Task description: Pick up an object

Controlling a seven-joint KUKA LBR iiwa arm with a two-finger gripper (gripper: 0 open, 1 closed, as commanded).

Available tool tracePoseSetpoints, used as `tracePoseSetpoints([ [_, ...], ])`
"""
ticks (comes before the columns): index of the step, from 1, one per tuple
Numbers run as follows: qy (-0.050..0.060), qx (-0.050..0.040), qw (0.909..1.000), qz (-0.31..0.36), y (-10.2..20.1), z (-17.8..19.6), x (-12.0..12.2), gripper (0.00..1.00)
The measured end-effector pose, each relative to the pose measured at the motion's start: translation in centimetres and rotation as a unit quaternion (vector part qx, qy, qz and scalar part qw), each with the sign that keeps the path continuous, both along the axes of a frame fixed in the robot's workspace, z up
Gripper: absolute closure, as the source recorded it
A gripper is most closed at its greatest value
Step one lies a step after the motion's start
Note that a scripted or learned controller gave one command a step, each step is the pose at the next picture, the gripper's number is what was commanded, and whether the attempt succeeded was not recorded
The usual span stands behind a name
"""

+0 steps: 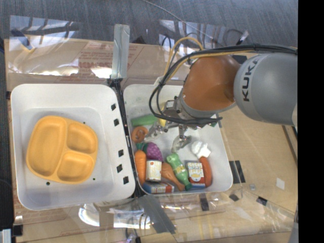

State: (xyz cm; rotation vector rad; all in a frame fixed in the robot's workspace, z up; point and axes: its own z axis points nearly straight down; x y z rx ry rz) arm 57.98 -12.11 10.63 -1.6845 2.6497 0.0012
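Across the bench sat two shallow white bins with rounded corners and smooth matte walls, side by side, on a brown cardboard-like surface partly covered by glossy clear sheeting. Inside the left bin (20, 135) lay a yellow-orange tray (62, 149), smooth plastic by its look, rounded in outline and moulded into three compartments.

The right bin (225, 161) held a crowd of small toy foods packed toward its lower edge. A purple bunch of grapes (152, 150) with a knobbly surface lay beside an orange carrot (140, 166), which ran along the bin's left wall. Next to them sat a small white box (154, 170) with a printed label, a green bottle-shaped piece (175, 161), an orange wedge (172, 176), a second printed carton (194, 172) and a red sausage-like piece (205, 170) at the right of the pile. A flat blue packet (157, 188) lay against the bottom wall. Higher up were a long green piece (144, 120) and a round orange slice (139, 133); a crumpled white item (200, 148) rested just right of the gripper.

Black and yellow cables looped over the bin's upper part, and the arm's broad orange band and grey housing hid much of the bin's upper right.

The gripper (180, 142) hung over the middle of the right bin, above the pile, its thin metal fingers (177, 144) pointing down. Nothing showed between them, and how far apart they stood could not be told.
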Motion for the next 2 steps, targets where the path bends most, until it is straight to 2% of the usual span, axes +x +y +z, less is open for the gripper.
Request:
tracePoseSetpoints([
  [1,0.0,-0.0008,0.9996,-0.028,-6.3,-1.4,-4.4,0.0],
  [2,-0.003,-0.0008,0.9992,-0.04,-4.4,5.2,2.2,0.0],
])
